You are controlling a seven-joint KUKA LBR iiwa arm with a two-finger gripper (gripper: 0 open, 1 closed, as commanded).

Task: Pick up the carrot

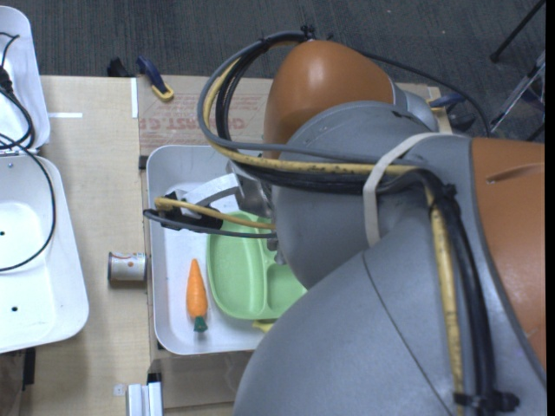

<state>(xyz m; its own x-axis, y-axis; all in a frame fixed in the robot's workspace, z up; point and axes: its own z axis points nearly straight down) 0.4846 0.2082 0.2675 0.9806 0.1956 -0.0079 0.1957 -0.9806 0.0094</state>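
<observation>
The orange carrot (196,291) with a green stub at its near end lies lengthwise near the front left corner of the right white bin (159,232). My arm covers most of that bin from the right. The gripper (251,196) is low over the bin's back middle, behind and to the right of the carrot and apart from it. Most of it is hidden under the wrist. Nothing is touching the carrot.
A light green dish (238,271) lies just right of the carrot, with a bit of something yellow (264,324) at its front edge. A small metal cylinder (127,267) lies on the bench between the bins. The left white bin (35,276) holds a black cable.
</observation>
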